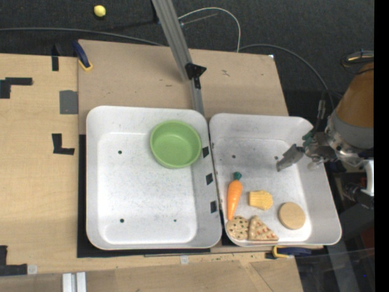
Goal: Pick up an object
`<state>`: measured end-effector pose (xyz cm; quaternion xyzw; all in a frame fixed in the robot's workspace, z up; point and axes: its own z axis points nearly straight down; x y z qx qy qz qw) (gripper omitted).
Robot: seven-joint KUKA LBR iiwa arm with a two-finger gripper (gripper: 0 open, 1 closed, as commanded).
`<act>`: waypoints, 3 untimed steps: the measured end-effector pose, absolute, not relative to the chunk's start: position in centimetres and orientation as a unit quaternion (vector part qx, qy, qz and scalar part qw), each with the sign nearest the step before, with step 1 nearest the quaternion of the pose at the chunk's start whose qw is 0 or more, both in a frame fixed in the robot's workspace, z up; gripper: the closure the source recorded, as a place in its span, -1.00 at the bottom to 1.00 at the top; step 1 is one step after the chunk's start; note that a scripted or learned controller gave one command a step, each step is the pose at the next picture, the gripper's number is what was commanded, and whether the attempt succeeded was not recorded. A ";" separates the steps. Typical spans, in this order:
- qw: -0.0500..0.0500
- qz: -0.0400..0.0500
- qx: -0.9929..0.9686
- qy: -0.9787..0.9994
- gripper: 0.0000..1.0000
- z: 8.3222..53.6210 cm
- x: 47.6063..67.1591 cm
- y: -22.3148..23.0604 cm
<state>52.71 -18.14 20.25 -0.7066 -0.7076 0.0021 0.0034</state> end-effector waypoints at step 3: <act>0.002 0.001 -0.706 -0.708 1.00 11.7 52.0 -16.2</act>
